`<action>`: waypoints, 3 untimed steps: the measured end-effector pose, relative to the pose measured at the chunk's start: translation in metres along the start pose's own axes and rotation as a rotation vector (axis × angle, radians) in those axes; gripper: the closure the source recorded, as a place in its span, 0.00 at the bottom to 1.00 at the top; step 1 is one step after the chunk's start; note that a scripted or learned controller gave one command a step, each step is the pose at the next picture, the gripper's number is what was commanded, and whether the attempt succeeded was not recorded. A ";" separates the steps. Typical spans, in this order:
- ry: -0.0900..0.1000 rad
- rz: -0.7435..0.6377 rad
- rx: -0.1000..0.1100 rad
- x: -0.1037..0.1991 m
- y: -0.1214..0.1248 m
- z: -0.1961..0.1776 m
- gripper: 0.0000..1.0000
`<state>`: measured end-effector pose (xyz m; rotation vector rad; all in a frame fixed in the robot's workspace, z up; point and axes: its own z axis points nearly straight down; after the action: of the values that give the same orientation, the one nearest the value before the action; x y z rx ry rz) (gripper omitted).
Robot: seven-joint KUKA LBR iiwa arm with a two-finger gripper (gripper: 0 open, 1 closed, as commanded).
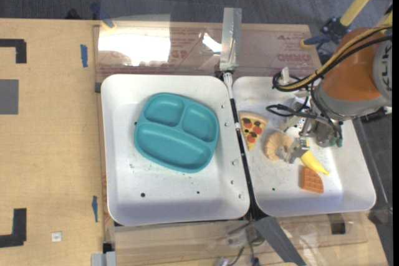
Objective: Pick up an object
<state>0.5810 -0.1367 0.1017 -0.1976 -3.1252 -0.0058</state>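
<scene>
I see my hand low in the right bin — banana just under it, bread beside. Its grip — I can't tell.

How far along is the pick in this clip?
Nothing looks lifted yet. The gripper is down in the right bin, among the tan bread piece and yellow banana. Pizza slice and waffle lie untouched. Grasping and lifting remain.
</scene>
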 end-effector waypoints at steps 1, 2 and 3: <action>-0.025 0.000 0.004 -0.007 -0.001 -0.021 1.00; -0.019 0.423 -0.002 0.037 0.056 -0.085 1.00; -0.014 0.935 -0.005 0.056 0.129 -0.116 1.00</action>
<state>0.5427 -0.0025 0.2187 -1.5918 -2.7123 -0.0047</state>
